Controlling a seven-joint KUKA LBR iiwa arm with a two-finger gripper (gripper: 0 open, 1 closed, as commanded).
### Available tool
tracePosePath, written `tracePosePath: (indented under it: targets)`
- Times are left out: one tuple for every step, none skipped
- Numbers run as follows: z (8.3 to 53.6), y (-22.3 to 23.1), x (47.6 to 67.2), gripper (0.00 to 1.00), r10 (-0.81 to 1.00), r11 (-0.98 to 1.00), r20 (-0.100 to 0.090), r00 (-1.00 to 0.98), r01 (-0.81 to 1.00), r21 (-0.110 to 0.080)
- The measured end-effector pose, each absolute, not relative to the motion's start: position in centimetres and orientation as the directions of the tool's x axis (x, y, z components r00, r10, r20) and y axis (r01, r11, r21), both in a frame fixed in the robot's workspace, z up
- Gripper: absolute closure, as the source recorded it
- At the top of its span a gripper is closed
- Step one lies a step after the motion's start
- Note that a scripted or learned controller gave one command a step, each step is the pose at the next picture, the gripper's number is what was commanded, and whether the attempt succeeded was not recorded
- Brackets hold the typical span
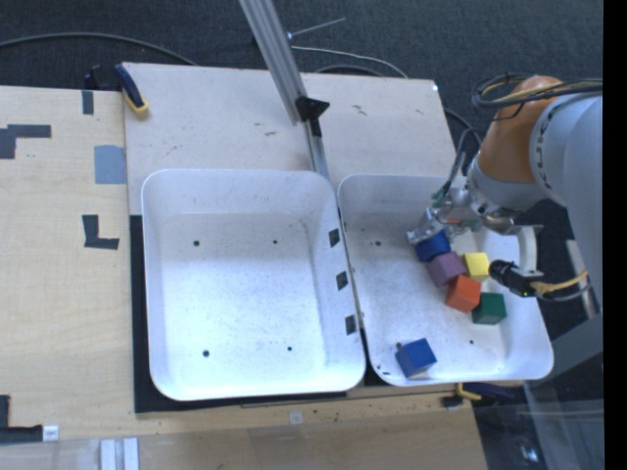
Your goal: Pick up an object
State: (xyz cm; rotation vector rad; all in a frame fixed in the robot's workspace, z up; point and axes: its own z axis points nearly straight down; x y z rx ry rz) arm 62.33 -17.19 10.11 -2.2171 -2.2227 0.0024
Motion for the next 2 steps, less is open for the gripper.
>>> tracePosePath:
  targets:
    - [9.4, -13.2, 65.4, 1.00, 1.000, 0.006, -0.002, -0.006, 1.000, 0.005]
    - [19.7, -4.6, 65.5, 1.00, 1.000, 0.009, 0.002, -0.009, 1.000, 0.007]
